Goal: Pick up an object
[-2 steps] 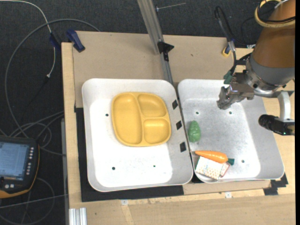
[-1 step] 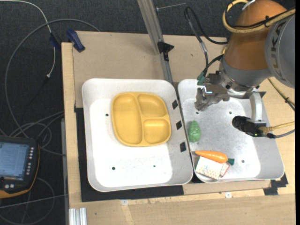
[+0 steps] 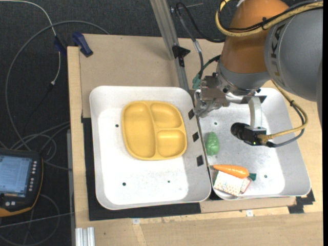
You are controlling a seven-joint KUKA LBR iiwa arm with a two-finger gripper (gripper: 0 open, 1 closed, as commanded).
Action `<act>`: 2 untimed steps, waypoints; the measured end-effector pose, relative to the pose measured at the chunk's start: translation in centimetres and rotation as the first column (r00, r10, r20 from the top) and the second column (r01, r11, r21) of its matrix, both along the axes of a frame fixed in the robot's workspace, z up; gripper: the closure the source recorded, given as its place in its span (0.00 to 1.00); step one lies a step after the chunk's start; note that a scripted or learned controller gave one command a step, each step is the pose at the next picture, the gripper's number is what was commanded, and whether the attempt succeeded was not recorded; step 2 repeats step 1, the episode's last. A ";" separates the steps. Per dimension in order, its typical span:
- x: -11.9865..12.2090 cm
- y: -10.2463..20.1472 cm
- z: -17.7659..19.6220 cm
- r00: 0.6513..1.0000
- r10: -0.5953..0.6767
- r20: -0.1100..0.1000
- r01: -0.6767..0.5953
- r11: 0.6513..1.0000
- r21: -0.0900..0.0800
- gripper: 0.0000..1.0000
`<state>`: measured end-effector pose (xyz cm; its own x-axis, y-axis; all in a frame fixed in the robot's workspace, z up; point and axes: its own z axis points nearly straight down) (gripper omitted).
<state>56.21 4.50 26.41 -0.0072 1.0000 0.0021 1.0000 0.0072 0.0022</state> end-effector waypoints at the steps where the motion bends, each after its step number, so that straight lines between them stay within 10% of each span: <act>1: 0.4 5.0 0.0 1.000 -0.001 0.000 0.001 1.000 0.000 1.00; 2: 0.4 5.0 0.0 1.000 -0.001 0.000 0.001 1.000 0.000 1.00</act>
